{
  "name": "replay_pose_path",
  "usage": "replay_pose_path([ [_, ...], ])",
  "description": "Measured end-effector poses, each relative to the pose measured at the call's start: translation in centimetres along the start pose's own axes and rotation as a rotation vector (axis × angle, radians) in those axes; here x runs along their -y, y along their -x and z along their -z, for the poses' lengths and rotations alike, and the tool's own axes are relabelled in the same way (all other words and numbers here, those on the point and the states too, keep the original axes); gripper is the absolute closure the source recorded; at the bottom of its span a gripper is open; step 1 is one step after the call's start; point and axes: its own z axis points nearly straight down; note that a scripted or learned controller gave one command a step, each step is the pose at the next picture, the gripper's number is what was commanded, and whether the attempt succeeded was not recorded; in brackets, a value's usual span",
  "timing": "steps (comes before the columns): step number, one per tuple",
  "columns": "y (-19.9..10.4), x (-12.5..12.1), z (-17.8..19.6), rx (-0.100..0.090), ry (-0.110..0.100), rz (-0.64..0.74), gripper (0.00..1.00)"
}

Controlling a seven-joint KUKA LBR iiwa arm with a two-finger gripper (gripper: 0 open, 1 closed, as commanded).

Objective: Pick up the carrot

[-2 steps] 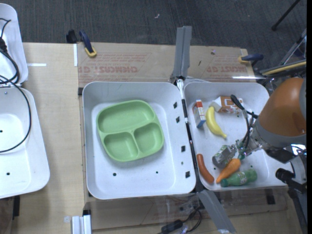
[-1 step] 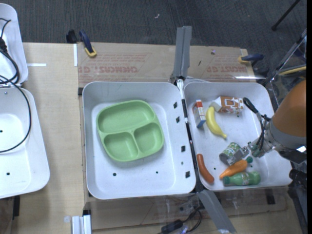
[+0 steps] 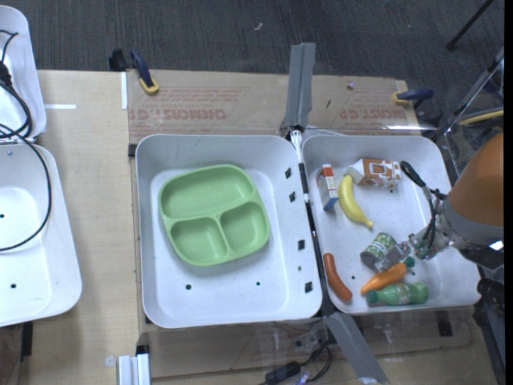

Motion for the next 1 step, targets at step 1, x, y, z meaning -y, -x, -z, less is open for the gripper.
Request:
replay_pose_path([
  [1, -0.09, -0.2, -0.36, -0.002, 0.004, 0.396, 0.0],
])
